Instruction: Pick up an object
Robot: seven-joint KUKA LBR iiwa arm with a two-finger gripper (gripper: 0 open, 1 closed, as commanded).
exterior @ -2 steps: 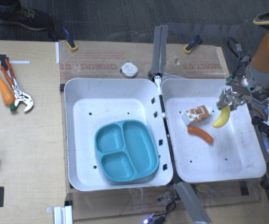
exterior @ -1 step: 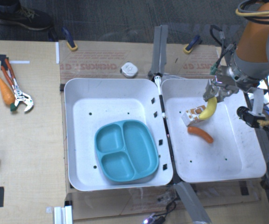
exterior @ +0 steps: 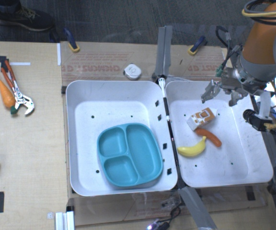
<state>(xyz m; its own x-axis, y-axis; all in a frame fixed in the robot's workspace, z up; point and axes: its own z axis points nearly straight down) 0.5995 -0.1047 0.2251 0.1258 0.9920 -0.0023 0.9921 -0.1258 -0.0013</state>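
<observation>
A pale wooden worktop (exterior: 32, 143) above grey carpet (exterior: 128, 8) bears two white bins. The claw (exterior: 222, 96) hangs open, holding nothing, over the right bin (exterior: 253, 162), above the small white-and-orange carton (exterior: 201, 118).

Bench (exterior: 32, 143) bears two white bins (exterior: 80, 128), a wrench (exterior: 18, 97).

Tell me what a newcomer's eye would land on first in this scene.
The teal divided plate in the left bin stands out first, bright against the white. Next comes the small cluster in the right bin: a yellow banana, an orange sausage-shaped toy and a small carton. Above them the gripper hangs with its fingers spread, holding nothing.
</observation>
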